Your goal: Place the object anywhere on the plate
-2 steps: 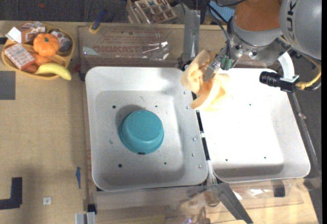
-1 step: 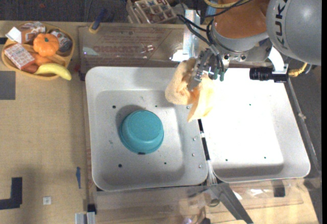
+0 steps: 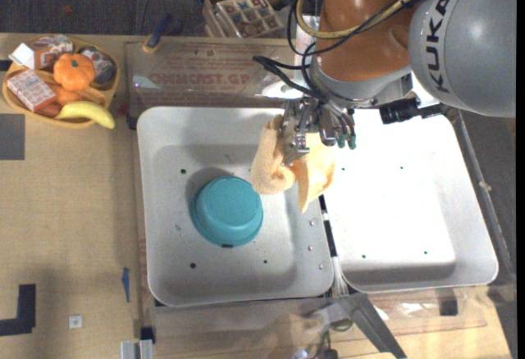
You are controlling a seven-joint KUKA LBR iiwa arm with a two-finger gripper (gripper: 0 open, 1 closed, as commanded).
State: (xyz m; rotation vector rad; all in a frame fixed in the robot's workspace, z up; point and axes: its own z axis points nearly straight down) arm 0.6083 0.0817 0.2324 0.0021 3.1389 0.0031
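Observation:
A teal round plate lies in the left white bin, a little left of its middle. My gripper hangs over that bin's right side, near the divider between the bins. A tan and yellow soft object dangles from it, pinched at its top between the fingers. The object's lower end sits just up and right of the plate's rim, and I cannot tell whether it touches the bin floor.
The right white bin lies beside the left one, under the arm's wrist. A basket of toy fruit with a banana stands on the bench at the far left. A clear box runs along the back of the left bin.

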